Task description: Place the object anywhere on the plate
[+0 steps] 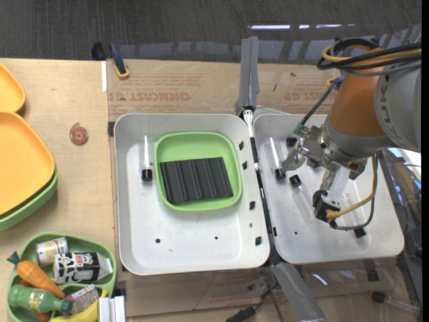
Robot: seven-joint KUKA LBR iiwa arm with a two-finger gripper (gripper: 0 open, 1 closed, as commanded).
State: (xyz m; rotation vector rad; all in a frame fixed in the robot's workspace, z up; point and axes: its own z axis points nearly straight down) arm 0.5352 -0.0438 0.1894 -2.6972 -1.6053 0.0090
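Left bin (194, 241): green plate (198, 139), tube (145, 156) beside it. Black slab (199, 180) lies flat on plate, long axis left–right. Right bin (301, 237): gripper (289, 165) above it; grip state unreadable.

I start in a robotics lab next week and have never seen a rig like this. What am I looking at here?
One camera fixed above looks down at a slant on two shallow white bins. The big grey machine with the orange band is a robot arm reaching in from the right. Its gripper, the part that picks things up, hangs over the right bin. I cannot tell whether it holds anything. In the left bin sits a green plate with a dark ridged slab lying on it, and a small white tube beside the plate. Further left are orange plates and a green bowl of toy food.
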